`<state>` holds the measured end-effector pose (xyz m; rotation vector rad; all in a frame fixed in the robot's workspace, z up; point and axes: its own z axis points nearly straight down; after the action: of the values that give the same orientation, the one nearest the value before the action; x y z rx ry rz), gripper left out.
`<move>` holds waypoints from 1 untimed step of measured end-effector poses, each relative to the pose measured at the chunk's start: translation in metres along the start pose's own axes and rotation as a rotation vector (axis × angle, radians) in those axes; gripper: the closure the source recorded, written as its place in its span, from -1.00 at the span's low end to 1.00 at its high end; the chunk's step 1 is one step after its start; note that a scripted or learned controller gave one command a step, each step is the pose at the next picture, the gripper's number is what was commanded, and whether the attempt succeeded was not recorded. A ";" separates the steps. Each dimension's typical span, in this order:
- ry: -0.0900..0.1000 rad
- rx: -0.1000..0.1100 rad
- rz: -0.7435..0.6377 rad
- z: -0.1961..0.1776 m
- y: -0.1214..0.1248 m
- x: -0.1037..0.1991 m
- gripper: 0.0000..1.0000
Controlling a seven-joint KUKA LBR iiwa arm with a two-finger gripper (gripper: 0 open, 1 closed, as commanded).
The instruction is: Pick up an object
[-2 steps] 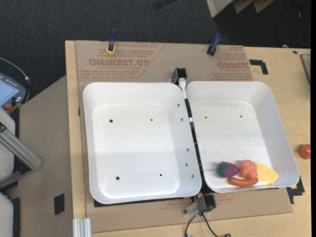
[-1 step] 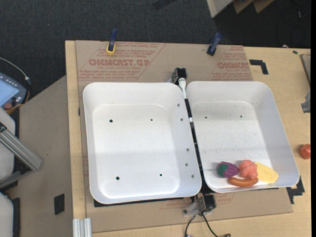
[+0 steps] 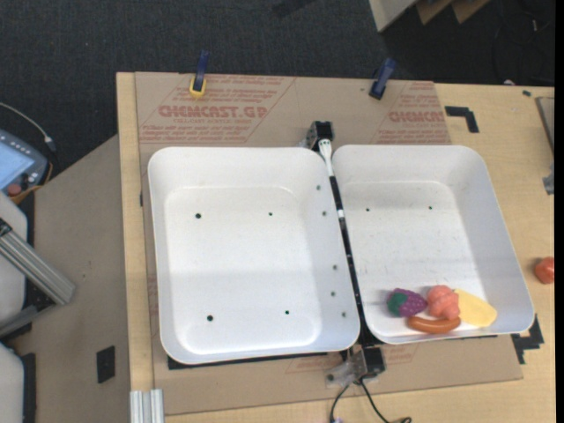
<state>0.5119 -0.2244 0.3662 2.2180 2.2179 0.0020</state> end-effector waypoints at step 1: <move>-0.003 -0.004 -0.001 -0.011 0.001 0.000 1.00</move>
<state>0.5126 -0.2247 0.3768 2.2143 2.2153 0.0033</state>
